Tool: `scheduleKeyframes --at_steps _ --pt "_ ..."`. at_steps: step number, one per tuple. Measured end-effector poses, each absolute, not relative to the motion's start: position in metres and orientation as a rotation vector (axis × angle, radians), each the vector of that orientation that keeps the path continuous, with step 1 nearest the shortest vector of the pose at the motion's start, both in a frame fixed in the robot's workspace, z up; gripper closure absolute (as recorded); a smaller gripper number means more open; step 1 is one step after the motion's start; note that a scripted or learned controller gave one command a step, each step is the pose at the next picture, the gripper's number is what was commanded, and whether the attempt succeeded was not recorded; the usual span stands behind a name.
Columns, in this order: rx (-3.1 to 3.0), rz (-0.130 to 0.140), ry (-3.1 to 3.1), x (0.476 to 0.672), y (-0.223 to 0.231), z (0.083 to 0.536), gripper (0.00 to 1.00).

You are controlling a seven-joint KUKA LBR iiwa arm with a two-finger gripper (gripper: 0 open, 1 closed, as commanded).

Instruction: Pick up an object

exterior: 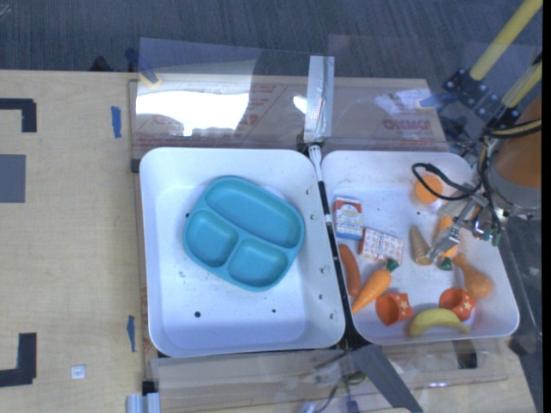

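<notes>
The right bin (508,321) holds several toy foods. An orange carrot (372,286) lies beside a red sausage (349,268). A yellow banana (437,320) rests at the front, and a tan pear (476,280) lies near the right wall. A brown cone (418,246) stands mid-bin, with an orange fruit (428,188) at the back. My gripper (445,246) reaches in from the right and hangs low just right of the cone, over a small orange piece (443,225). Nothing is seen held in it.
The left bin (164,317) bears a blue divided plate (245,232). In the right bin there are also a small white and red carton (348,218), a speckled packet (380,244), a red cup (393,308) and a red tomato (456,301). Black cables loop above the gripper.
</notes>
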State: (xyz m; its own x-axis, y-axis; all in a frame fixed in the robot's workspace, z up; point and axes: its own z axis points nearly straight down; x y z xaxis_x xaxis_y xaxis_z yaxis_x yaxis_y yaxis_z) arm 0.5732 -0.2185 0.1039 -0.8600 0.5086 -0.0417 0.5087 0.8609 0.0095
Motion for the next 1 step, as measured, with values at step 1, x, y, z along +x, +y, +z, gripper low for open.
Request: scheduleKeyframes --at_steps 1 --pt "0.820 -0.004 2.988 0.5725 -0.2213 0.1040 0.00"
